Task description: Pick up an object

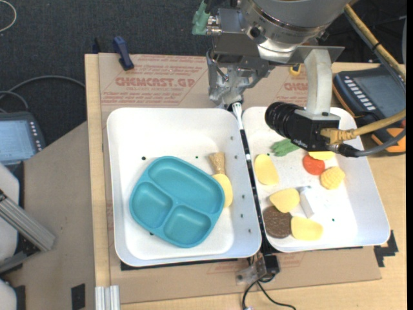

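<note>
gripper above the bins' far edge

the gripper (227, 89) hangs over the far rim between the two bins; whether it is open or closed cannot be told. toy foods, including a yellow piece (265, 169), lie in the right bin (368, 199); a blue tray (177, 201) fills the left bin (129, 128).

Two bins sit side by side. In the left bin (122, 147) a tray (175, 201) lies toward 6 o'clock, a cone (218, 163) at the tray's 2 o'clock. The right bin (371, 205) holds food pieces, perhaps a cookie (278, 223) at 7 o'clock.
</note>
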Motion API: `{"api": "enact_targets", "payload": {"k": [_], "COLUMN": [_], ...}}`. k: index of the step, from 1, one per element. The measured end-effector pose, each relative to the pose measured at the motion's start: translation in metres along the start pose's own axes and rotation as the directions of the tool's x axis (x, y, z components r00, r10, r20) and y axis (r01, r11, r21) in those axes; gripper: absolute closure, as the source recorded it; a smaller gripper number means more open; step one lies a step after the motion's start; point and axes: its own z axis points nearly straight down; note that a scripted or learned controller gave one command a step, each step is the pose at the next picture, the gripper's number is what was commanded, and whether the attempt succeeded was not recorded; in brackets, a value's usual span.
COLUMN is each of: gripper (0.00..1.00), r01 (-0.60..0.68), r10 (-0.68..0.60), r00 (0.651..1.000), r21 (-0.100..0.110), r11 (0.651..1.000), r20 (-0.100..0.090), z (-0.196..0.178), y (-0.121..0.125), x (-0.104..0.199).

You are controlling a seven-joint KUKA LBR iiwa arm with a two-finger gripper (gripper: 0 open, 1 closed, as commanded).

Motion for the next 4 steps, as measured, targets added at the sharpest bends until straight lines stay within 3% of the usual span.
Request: {"api": "enact_targets", "payload": {"k": [1,2,3,4], "gripper": [1.0,1.0,1.0,1.0], "r01": [-0.006,-0.002,0.009,0.008], "r10": [0.006,0.002,-0.009,-0.008], "r00": [1.0,1.0,1.0,1.0], "r21": [0.01,0.008,-0.022,-0.009], "r11": [1.0,1.0,1.0,1.0], "r20": [0.005,0.004,-0.011,-0.006], "z": [0.114,0.441,0.227,0.153], "y": [-0.006,0.007,0.053,-0.007], "x": [-0.071,-0.074,0.009,0.022]}}
